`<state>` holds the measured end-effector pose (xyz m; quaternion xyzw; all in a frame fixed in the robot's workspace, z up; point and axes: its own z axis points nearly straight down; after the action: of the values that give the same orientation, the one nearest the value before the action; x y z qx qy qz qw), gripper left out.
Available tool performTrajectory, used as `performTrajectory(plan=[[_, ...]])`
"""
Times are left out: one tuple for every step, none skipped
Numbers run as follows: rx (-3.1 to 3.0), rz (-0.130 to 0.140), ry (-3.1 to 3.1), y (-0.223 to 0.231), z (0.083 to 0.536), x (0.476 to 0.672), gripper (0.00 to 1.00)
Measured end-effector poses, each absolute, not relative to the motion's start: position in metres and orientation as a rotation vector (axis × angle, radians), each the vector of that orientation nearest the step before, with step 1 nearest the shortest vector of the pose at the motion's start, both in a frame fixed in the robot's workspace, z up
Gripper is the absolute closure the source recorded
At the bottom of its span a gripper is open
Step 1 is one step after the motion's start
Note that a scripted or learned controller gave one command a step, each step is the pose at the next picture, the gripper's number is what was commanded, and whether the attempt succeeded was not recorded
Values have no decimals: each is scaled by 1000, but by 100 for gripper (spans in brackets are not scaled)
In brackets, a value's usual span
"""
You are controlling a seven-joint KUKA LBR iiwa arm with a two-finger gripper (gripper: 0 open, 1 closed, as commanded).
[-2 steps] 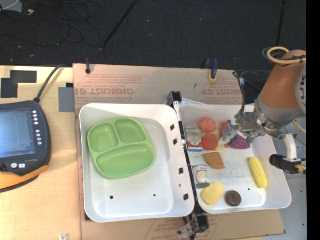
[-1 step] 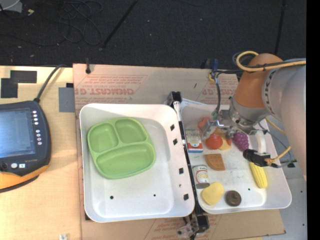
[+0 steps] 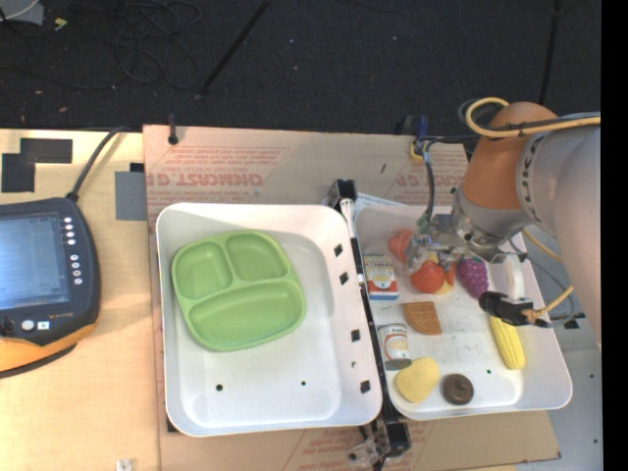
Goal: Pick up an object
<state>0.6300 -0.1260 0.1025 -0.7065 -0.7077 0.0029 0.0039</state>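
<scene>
The gripper [image 3: 439, 253] hangs over the tomato [image 3: 428, 279], at its upper edge as the camera sees it. Its metal parts blur into the clutter there, so I cannot tell whether it is open or closed, nor whether it touches the tomato. The arm [image 3: 549, 194] comes in from the tomato's upper right. The tomato lies in the right bin [image 3: 471, 353], in that bin's upper half.

Everything else, reckoned from the tomato:

- The grapes [image 3: 473, 276] (purple, a small bunch) lie just beside it on the right, with a sliver of yellow showing between the two.
- A second red piece [image 3: 399, 245] sits just up and to the left, close by the gripper.
- The carton [image 3: 381, 281] stands to the left, against the bin's wall.
- The cracker [image 3: 422, 317], brown and squarish, lies just below the tomato.
- The can [image 3: 394, 342] is to the lower left, past the cracker.
- Further below, near the bin's bottom edge, a yellow fruit [image 3: 416, 380] and a brown disc [image 3: 457, 389] sit close together, side by side.
- The corn [image 3: 507, 342] lies to the lower right, well apart, its length running up and down the view.

Well to the left of the tomato, past the wall between the bins, the left bin [image 3: 255, 381] holds a green plate [image 3: 238, 289] with three compartments, lying flat. Farther left, a pendant [image 3: 39, 263] with a dark screen rests on the bench.
</scene>
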Motion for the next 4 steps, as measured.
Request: performTrajectory(plan=[[-2213,7,-2218,-81,116,592,100],[-2217,7,-2218,-83,115,594,0],[-2225,-4,-2222,-87,104,621,0],[-2229,-18,-2228,-93,102,640,0]])
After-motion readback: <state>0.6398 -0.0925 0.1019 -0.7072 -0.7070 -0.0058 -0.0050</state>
